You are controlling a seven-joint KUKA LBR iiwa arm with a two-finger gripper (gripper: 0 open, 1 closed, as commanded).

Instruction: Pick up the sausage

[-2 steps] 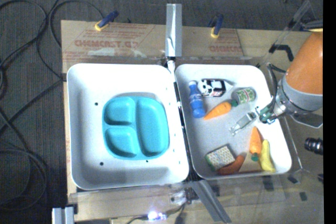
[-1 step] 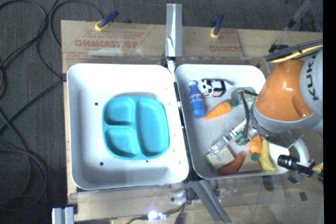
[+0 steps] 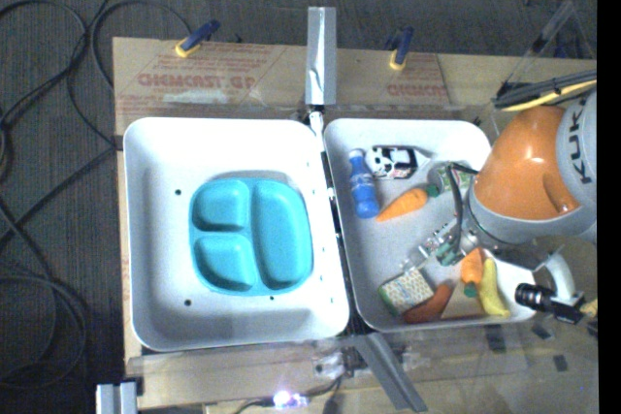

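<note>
The sausage (image 3: 430,304) is a reddish-brown, elongated piece lying near the front edge of the right bin (image 3: 364,291), between a tan waffle-like block (image 3: 406,288) and a yellow banana (image 3: 492,292). My gripper (image 3: 444,245) hangs over the right bin, a little above and behind the sausage and apart from it. The grey and orange arm (image 3: 529,179) hides the bin's right side.
In the right bin also lie a blue bottle (image 3: 363,190), a black-and-white toy (image 3: 393,161), a carrot (image 3: 404,204) and a small orange piece (image 3: 471,268). The left bin (image 3: 155,208) holds a blue divided plate (image 3: 254,235). A metal divider (image 3: 321,53) stands behind the bins.
</note>
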